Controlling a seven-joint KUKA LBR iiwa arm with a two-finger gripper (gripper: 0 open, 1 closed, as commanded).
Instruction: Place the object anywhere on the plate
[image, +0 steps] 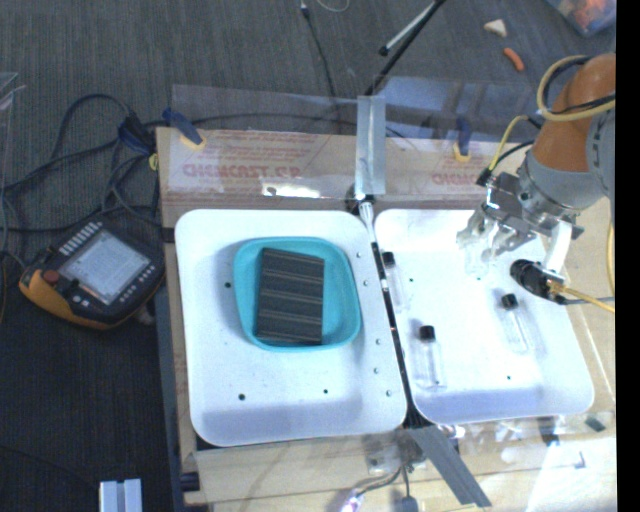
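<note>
A teal plate (345, 300) lies in the left bin (210, 380). A dark ribbed rectangular block (291, 296) rests flat on the plate's middle. My gripper (487, 243) hangs over the far part of the right bin (480, 395), well to the right of the plate. Its pale fingers (470, 238) stand spread, open, with nothing between them.
Two clear vials with black caps lie in the right bin, one (428, 358) near its middle front and one (514, 322) just below the gripper. A third small vial (391, 280) lies by that bin's left wall. A teach pendant (95, 272) sits left of the bench.
</note>
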